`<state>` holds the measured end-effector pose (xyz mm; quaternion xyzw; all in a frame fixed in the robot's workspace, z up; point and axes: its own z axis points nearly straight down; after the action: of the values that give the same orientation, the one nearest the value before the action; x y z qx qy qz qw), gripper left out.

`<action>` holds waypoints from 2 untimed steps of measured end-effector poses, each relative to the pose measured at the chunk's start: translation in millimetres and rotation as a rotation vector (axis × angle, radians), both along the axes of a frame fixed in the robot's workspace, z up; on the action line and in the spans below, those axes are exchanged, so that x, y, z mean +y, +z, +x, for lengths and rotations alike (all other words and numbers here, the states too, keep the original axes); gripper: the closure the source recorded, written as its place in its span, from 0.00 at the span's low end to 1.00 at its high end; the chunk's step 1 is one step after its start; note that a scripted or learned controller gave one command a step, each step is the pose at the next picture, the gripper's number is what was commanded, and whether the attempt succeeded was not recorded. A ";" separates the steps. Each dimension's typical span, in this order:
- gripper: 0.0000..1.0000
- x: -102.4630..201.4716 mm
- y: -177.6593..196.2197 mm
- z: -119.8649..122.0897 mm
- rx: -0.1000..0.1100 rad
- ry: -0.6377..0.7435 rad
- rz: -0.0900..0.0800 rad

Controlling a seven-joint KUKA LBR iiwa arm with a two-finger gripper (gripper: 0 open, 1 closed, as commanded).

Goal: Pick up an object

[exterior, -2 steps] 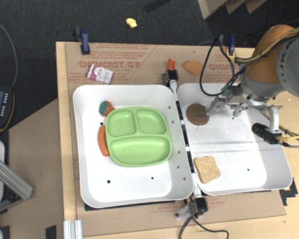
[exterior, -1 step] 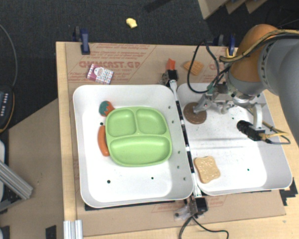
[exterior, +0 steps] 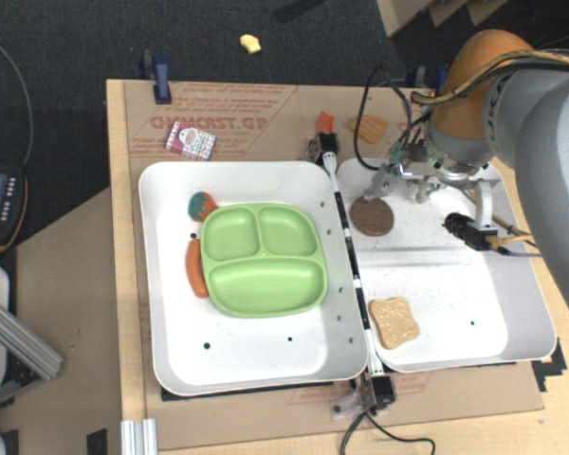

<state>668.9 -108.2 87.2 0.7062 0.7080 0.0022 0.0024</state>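
Observation:
My gripper (exterior: 398, 193) hangs over the far left part of the right bin (exterior: 512, 330), open, with nothing between its fingers. One fingertip (exterior: 374, 193) is just above the far edge of a round brown cookie (exterior: 372, 218) lying on the bin floor. A slice of toast (exterior: 394, 321) lies near the front left of the same bin. The left bin (exterior: 171, 349) holds a green divided plate (exterior: 263, 259). An orange sausage-like piece (exterior: 196, 266) and a small teal and red item (exterior: 202, 205) sit at the plate's left side.
A black part with wires (exterior: 467, 229) hangs from the wrist over the right bin. On the cardboard behind the bins lie a pink packet (exterior: 190, 140), a blue clip (exterior: 158, 77), an orange-tipped clamp (exterior: 324, 133) and a tan piece (exterior: 370, 128).

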 end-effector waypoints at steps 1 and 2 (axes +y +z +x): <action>0.00 -59.6 -0.3 -1.4 0.000 -0.006 -0.003; 1.00 -56.4 12.0 0.5 -0.005 -0.002 -0.003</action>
<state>669.4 -164.6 99.2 0.7070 0.7072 0.0031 0.0050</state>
